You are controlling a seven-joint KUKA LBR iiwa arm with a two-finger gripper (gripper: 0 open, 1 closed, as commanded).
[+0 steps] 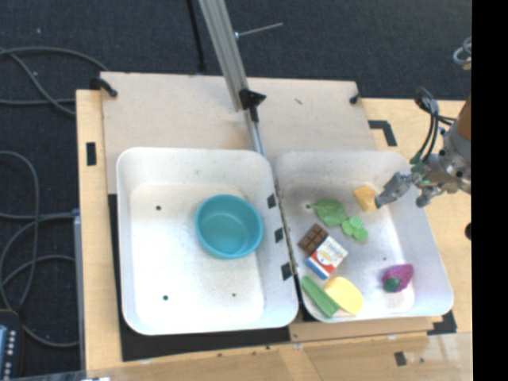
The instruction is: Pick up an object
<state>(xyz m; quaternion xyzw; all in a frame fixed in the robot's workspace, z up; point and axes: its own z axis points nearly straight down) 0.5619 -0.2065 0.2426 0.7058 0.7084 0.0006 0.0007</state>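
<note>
Matt white plastic bins (143, 173) sit on a pale wooden bench (159, 101); the teal bowl (228, 225) looks smooth plastic.

Black cables (24, 189) are trailing over dark carpet (95, 22) at the frame's left, beside my bench (94, 308); an aluminium post (224, 42) is slanting in from the top.

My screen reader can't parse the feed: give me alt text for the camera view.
The gripper hovers at the right bin's upper right, near a yellow block. That bin also holds green pieces, a brown bar, a small carton and a purple toy; the left bin holds a teal bowl.
</note>
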